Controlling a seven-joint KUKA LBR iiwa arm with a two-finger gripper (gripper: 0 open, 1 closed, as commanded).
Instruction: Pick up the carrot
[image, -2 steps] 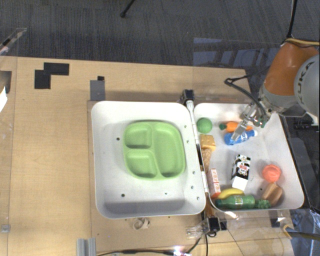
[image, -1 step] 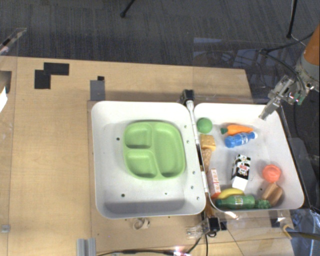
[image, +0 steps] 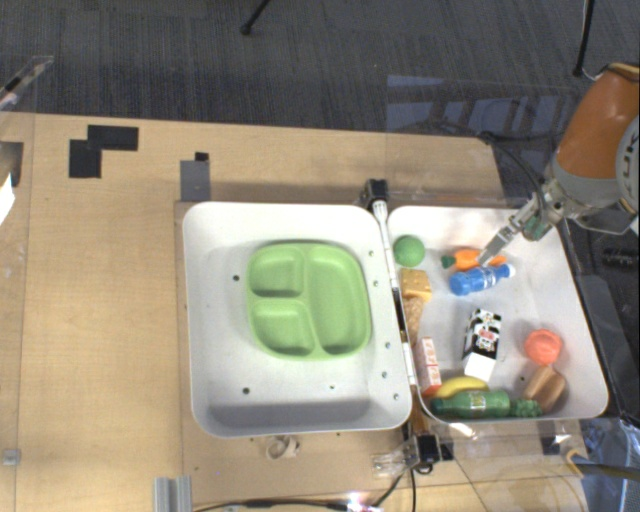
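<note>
- The carrot (image: 464, 260) lies in the right bin (image: 575, 300), far side, touching a blue bottle (image: 480, 279).
- The gripper (image: 497, 247) hovers at the carrot; finger state cannot be told.
- No lift yet, judging by this.

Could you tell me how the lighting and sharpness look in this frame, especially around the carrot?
Camera view: light is even and soft; the white bins show mild shading along their walls and no harsh glare. The carrot is small and slightly soft, the gripper close beside it and somewhat blurred. The green tray reads clearly.
</note>
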